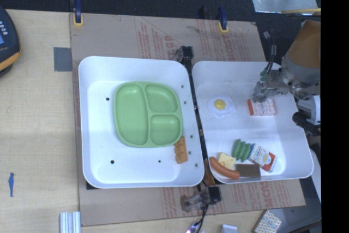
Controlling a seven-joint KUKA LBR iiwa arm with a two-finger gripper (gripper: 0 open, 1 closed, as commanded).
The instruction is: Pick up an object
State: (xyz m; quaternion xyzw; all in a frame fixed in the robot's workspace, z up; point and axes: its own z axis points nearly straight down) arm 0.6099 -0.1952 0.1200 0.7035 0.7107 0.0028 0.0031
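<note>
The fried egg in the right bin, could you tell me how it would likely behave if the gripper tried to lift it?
The fried egg lies flat on the bin floor, so fingers may struggle to get under it. It looks thin and probably light. Its rounded yolk might slip from a pinch.

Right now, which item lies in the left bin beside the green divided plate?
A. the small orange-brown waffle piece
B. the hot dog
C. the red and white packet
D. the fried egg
A. The small orange-brown waffle piece lies in the left bin at the lower right corner of the green divided plate; the fried egg, hot dog and red and white packet lie in the right bin.
</note>
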